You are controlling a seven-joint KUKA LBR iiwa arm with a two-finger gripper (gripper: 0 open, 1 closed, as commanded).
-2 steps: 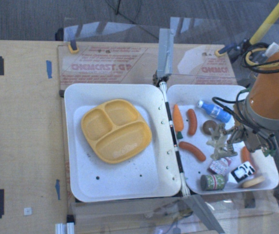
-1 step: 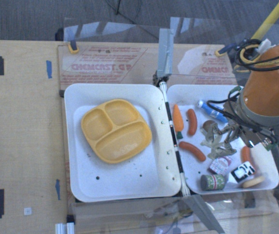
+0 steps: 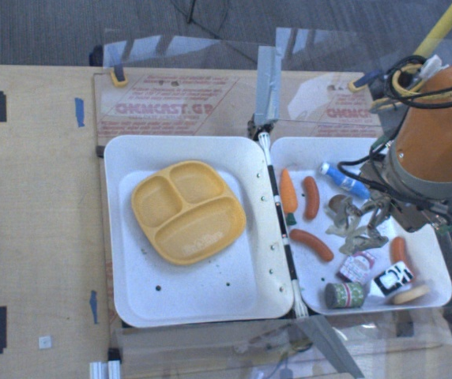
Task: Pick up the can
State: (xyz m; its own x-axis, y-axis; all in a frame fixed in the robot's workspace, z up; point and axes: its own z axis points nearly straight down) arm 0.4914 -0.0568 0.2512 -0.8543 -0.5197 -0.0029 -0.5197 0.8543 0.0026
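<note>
The can (image 3: pixel 345 294) is small and greenish with a grey end. It lies on its side near the front edge of the right bin (image 3: pixel 435 247). My gripper (image 3: pixel 366 222) hangs below the orange wrist band over the middle of that bin. It is well behind the can and a little to its right, apart from it. A pink-and-white packet (image 3: pixel 358 267) lies between the gripper and the can. The gripper's metal parts blend with the clutter beneath them.
The right bin also holds a carrot (image 3: pixel 288 190), three sausages (image 3: pixel 311 197) (image 3: pixel 311 245) (image 3: pixel 398 249), a blue bottle (image 3: pixel 344 180), a black-and-white block (image 3: pixel 393 277) and a tan piece (image 3: pixel 412 294). A yellow divided plate (image 3: pixel 188 210) lies in the left bin (image 3: pixel 202 298).
</note>
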